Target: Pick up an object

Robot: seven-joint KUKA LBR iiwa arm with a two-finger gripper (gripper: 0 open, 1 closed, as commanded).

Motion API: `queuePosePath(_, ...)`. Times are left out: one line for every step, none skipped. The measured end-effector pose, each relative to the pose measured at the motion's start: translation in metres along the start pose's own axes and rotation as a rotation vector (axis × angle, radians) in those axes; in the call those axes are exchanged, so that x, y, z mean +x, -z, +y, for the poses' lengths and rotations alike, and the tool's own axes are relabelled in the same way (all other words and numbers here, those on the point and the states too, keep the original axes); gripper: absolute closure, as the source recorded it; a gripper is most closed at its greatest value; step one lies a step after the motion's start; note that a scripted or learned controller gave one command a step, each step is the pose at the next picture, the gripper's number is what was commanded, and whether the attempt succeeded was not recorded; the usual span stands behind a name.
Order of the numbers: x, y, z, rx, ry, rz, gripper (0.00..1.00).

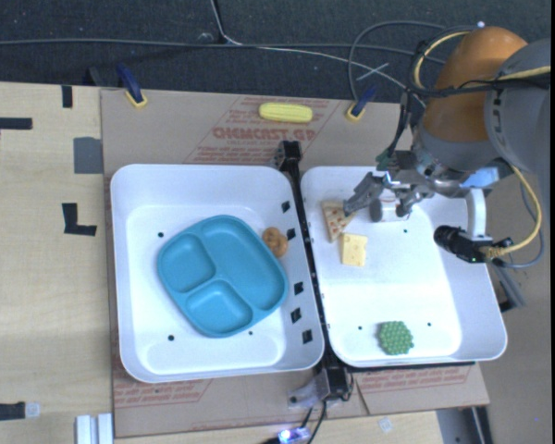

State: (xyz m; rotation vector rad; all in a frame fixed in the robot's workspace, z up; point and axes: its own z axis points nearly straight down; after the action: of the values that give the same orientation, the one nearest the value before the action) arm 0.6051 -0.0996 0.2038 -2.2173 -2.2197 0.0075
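Note:
In the right bin (462,285) lie a tan cracker-like piece (333,220), a yellow cheese wedge (354,250) and a green bumpy ball (395,337). My gripper (381,198) hangs over the back of that bin, just right of the tan piece, with its dark fingers spread apart and nothing between them. The left bin (139,202) holds a blue divided tray (221,274) and a small brown cookie (276,240) at the tray's right edge.
A yellow corn-like toy (285,113) rests on the cardboard behind the bins. A black divider clip row (301,248) runs between the bins. Cables loop above the arm at the upper right.

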Motion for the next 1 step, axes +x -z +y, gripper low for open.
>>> queuePosePath(-0.0069,-0.0536,0.006,0.0,-0.001,-0.001,0.0)
